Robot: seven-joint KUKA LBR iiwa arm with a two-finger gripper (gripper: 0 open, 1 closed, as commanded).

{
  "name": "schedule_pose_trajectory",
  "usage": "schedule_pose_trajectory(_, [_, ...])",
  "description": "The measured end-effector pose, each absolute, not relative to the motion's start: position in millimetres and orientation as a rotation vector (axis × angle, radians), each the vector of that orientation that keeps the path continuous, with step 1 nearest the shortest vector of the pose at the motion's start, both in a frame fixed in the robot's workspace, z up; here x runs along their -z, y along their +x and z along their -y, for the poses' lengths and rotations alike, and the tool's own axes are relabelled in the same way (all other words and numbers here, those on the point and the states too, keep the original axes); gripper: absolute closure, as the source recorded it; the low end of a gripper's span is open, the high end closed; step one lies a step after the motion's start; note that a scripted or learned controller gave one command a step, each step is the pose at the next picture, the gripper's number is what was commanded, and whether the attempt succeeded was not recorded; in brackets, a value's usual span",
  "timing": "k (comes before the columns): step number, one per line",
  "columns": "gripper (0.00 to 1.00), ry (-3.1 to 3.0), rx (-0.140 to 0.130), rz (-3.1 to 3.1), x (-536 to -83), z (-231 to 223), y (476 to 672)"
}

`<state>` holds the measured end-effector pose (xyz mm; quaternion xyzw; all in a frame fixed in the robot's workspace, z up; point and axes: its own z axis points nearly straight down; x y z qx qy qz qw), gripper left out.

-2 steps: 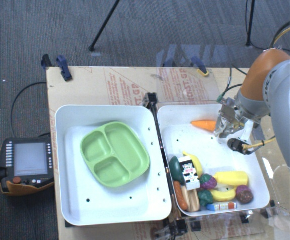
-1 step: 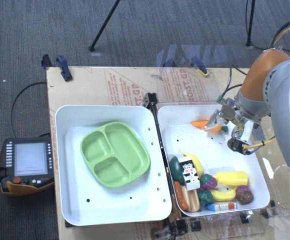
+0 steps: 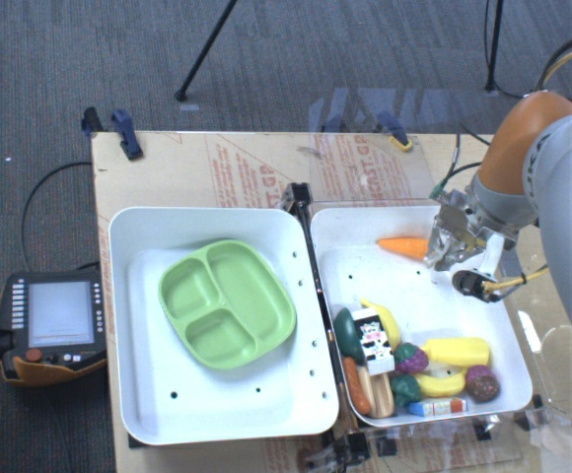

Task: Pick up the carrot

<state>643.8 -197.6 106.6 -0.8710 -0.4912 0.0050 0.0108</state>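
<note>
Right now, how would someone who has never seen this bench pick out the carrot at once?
Look in the right-hand white bin, toward its far wall. The carrot lies there alone on its side, its thick end at the gripper. It is a plain orange cone, apart from the toy food heaped along the near wall.

Carrot (image 3: 404,247) lies apart in right bin's (image 3: 365,220) open far end; toy clutter (image 3: 409,361) crowds near end.

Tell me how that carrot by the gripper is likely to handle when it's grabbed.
The carrot looks like moulded toy food, so it is probably stiff and light. Its tapered, rounded shape suggests it could roll or squirt out of a pinch near the narrow tip. It lies on the smooth white right bin, right at the gripper, so a nudge may slide it.
</note>
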Motion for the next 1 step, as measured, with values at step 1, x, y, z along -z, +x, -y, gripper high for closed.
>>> schedule_pose_trajectory(1, [0.00,-2.717,-0.017,1.534,-106.2,197.4,643.7])
